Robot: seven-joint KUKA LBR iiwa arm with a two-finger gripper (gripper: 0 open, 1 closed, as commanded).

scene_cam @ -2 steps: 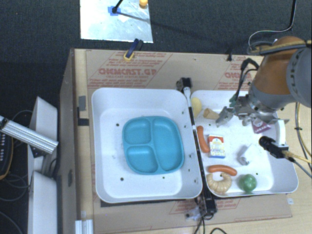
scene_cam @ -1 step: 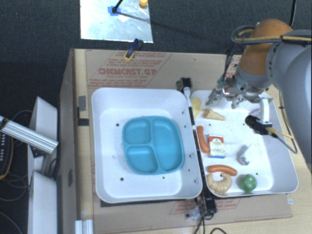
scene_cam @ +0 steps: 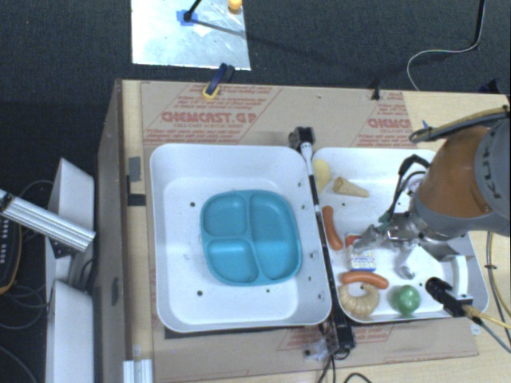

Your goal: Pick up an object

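Note:
The right bin (scene_cam: 375,159) holds several small things. A yellow piece (scene_cam: 321,171) and a tan cone (scene_cam: 350,187) lie near its far left. An orange-red sausage (scene_cam: 331,227) lies along the left wall. A small white box with blue print (scene_cam: 363,260), a hot dog (scene_cam: 364,278), a beige ring (scene_cam: 359,298) and a green ball (scene_cam: 405,298) sit at the near side. My gripper (scene_cam: 384,252) hangs low over the bin's middle, open, with one finger (scene_cam: 364,238) just above the white box and the other (scene_cam: 406,265) above the green ball. Nothing is between the fingers.
The left bin (scene_cam: 172,214) carries a blue divided plate (scene_cam: 250,236). A ridge (scene_cam: 319,230) separates the two bins. The arm's orange band (scene_cam: 451,178) covers the right bin's far right part.

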